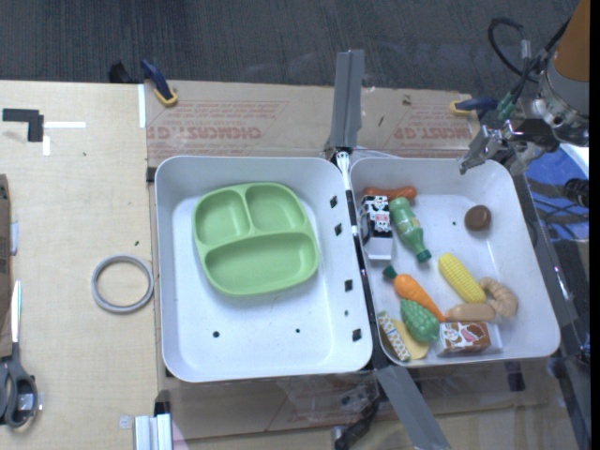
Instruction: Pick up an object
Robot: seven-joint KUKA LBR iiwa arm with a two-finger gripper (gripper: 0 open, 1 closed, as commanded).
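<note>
Hovering over the right bin's [525,251] far right corner: gripper [480,153], fingers spread, nothing between them. Nearest candidate: brown ball [478,217], just below the fingertips toward the bin's middle, apart from them. Beyond it, corn cob [461,277] lying aslant, long axis running down-right.

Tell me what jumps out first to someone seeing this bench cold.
The green divided plate lies alone in the left bin. The right bin holds a jumble of toy food, including a green bottle, corn and a carrot. The gripper hangs over that bin's far right corner.
</note>
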